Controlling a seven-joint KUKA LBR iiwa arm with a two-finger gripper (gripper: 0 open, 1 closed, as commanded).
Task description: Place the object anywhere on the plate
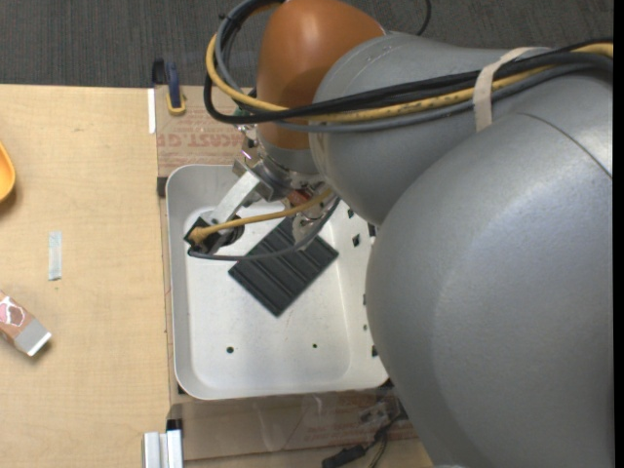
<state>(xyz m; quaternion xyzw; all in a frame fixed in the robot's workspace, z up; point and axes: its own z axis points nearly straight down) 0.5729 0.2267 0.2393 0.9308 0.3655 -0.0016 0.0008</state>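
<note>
currently the gripper [298,218] hangs over the white bin [195,359], jaw state impossible to tell, dark ribbed slab [283,271] just beneath the jaws; risk: thin flat slab slips or pivots on lift, never reaching the plate.

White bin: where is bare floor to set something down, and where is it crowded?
The shallow white bin has bare floor along its near rim, below the dark grey ribbed rectangular pad, and a strip between that pad and the left wall. The far end is crowded by the gripper; the grey arm covers the right side.
</note>
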